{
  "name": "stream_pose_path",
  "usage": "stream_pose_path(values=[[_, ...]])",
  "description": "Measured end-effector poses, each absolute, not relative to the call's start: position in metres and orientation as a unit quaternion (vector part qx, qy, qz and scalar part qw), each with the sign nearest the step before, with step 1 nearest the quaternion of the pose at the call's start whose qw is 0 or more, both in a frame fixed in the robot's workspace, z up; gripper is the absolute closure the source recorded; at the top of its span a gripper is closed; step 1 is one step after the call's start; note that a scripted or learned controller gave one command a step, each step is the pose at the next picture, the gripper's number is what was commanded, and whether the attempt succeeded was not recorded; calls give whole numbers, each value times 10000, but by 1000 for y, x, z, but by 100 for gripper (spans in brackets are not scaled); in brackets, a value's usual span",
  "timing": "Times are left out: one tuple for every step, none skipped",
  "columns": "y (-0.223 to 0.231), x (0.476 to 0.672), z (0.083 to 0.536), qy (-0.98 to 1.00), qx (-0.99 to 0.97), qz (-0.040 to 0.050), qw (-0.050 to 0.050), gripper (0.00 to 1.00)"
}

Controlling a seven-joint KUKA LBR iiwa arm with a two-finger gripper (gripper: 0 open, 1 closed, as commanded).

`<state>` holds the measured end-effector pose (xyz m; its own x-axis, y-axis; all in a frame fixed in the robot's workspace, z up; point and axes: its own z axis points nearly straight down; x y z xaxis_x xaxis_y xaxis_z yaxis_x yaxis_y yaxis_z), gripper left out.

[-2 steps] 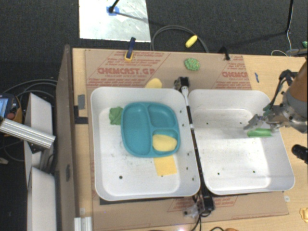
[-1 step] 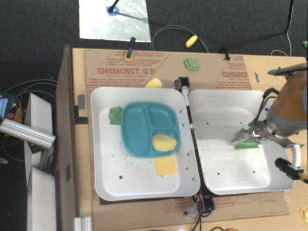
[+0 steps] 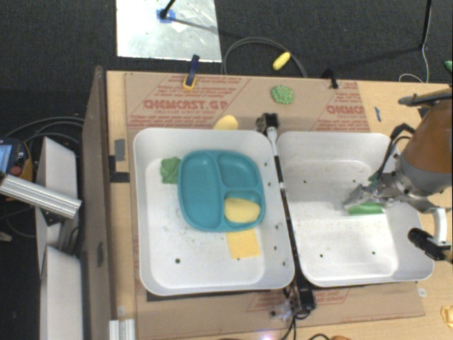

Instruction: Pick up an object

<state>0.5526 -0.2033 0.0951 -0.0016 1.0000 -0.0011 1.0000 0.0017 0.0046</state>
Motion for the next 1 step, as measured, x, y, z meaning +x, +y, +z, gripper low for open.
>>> stream_pose_path(values=[[-115,594,212,7122,7020,55,49,100]])
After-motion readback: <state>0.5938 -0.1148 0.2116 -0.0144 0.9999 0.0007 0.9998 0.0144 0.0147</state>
